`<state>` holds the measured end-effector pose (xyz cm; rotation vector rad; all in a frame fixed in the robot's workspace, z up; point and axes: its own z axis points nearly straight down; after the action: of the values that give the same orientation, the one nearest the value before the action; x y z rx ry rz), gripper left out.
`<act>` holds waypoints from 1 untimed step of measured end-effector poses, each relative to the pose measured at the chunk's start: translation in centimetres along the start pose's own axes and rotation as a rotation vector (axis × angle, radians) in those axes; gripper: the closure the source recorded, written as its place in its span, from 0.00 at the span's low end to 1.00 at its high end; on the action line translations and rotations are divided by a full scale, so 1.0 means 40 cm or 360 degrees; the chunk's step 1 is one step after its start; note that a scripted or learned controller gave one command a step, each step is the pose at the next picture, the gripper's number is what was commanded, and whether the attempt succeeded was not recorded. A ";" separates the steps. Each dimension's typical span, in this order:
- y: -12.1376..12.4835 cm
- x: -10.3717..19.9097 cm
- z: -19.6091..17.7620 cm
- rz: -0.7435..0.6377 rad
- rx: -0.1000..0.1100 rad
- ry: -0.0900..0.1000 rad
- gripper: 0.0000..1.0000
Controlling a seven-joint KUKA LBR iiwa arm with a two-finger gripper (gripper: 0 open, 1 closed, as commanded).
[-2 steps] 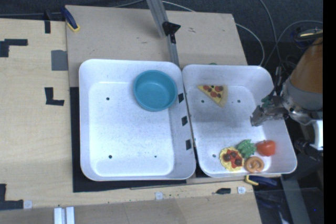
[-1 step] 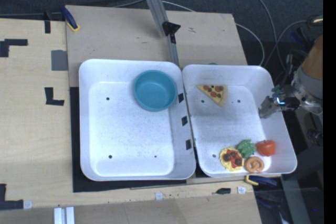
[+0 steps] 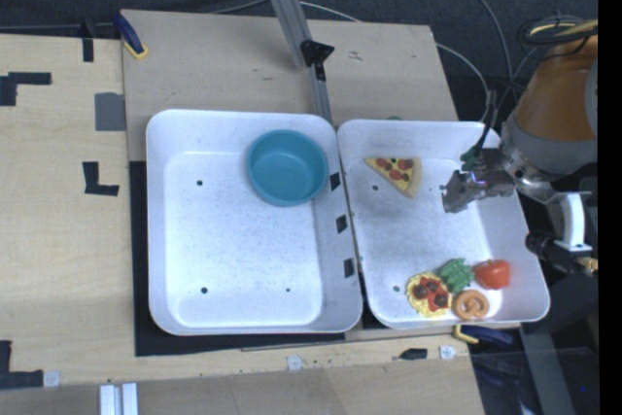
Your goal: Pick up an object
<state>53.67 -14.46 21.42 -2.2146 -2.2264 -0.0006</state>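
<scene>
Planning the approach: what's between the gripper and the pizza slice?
In the camera view, just bare white floor of the right bin lies between the gripper and the pizza slice.

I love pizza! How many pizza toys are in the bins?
2. A pizza slice lies near the top of the right bin; a small round pizza sits at its bottom edge, beside other toy foods.

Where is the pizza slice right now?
The pizza slice lies in the right bin, near its top left corner, with the gripper just to its right.
</scene>
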 end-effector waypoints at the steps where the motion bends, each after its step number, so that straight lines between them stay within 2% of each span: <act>1: 0.015 0.128 -0.032 0.0000 -0.0001 0.0000 1.00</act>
<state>54.23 -9.35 22.69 -2.2153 -2.2266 -0.0014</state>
